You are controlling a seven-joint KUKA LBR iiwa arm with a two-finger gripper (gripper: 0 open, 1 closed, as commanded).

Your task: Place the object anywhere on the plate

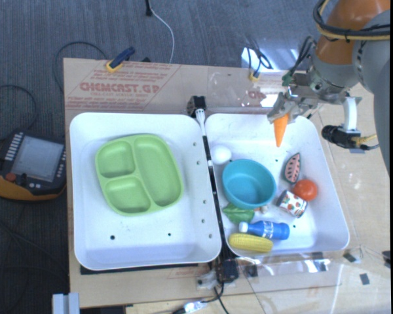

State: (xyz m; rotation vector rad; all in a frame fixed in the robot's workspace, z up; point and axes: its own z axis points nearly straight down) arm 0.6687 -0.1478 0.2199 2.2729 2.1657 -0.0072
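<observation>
From above, we saw the gripper point(289, 107) clamped on the top of a carrot point(280, 130), which hung point-down just beneath it over the right bin point(327, 175). We judged the pick done and the carry left: the green plate point(139, 174) lay far to its left in the other bin point(85, 234). Below the gripper sat a blue bowl point(249, 182), tomato point(305, 189), corn point(250, 243) and bottle point(267, 229)
</observation>
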